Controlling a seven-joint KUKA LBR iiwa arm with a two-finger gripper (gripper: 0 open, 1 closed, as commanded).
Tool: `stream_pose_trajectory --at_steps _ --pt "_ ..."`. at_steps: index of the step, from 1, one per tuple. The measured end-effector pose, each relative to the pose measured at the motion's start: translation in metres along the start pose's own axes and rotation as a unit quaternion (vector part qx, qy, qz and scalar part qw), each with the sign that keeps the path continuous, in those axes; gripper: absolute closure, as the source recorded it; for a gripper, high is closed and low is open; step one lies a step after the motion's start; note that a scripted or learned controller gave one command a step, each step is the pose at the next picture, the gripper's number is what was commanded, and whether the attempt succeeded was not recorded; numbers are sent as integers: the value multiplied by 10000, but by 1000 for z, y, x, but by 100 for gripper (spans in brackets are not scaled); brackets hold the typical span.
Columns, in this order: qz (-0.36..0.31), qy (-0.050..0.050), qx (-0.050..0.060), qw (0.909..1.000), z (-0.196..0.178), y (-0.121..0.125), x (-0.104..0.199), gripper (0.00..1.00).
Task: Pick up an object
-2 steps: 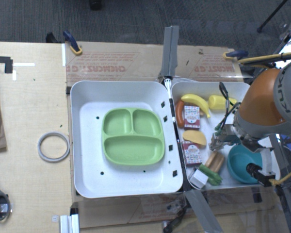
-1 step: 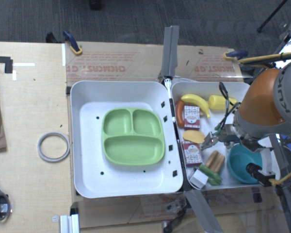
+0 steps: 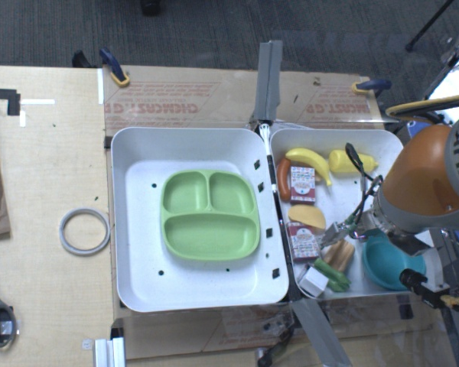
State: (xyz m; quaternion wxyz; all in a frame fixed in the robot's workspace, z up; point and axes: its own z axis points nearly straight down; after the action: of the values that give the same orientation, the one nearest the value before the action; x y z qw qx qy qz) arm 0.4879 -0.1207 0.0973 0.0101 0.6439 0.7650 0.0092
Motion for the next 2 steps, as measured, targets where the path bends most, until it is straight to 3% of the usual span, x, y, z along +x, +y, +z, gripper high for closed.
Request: stream_pose_trajectory --at_steps 1,2 --pt "323 -6 125 9994 5 21 7 0" --pt "-38 9 138 9999 8 103 -8 0"
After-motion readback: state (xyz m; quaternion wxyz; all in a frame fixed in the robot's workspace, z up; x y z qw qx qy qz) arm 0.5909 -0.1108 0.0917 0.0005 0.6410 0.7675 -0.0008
